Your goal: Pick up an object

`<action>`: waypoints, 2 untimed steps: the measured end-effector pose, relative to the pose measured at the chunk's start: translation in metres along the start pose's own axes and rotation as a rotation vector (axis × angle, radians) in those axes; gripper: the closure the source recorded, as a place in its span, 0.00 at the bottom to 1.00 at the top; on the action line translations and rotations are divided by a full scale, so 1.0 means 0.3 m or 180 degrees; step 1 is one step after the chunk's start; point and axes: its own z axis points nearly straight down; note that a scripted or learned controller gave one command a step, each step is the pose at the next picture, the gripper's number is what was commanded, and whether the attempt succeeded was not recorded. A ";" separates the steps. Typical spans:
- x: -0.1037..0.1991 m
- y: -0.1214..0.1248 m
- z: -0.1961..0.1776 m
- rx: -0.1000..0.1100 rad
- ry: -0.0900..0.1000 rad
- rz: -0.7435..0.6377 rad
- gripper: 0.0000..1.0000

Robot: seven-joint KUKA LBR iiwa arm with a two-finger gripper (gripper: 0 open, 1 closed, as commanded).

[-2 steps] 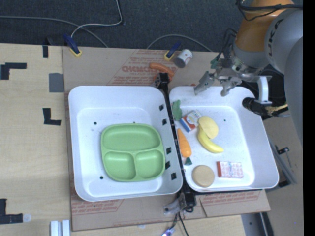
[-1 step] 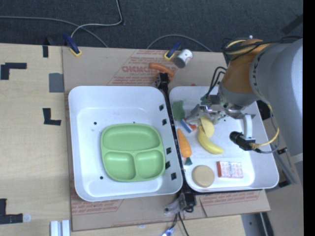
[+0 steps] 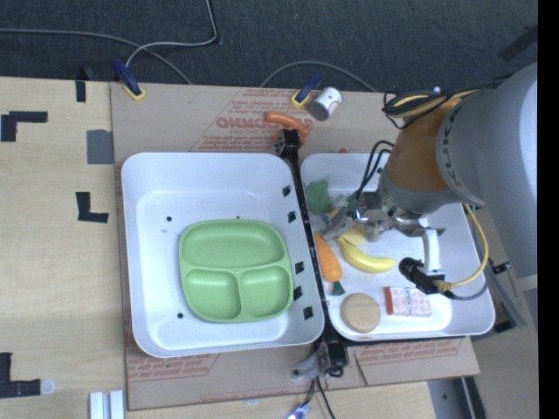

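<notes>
My gripper [image 3: 356,220] is down in the right bin [image 3: 463,326], at its left-middle part. It hangs right over the upper end of a yellow banana [image 3: 367,257]. An orange carrot [image 3: 328,258] lies just left of it along the bin's left wall. A green toy [image 3: 317,195] sits up-left of the gripper. A round tan bun [image 3: 360,312] and a red-and-white packet [image 3: 407,301] lie nearer the front edge. The arm's grey body and orange band [image 3: 424,151] cover the bin's upper right part.
The left bin [image 3: 144,190] holds a green divided plate [image 3: 236,269]. A black divider with clips [image 3: 301,234] runs between the bins. Yellow and black cables [image 3: 472,273] loop off the wrist over the right bin. Clamps and a small white cup [image 3: 325,103] sit behind the bins.
</notes>
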 end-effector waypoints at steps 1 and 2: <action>-0.001 0.001 -0.033 -0.0001 -0.0003 -0.0001 1.00; 0.235 -0.162 -0.327 0.0019 0.0010 -0.0007 1.00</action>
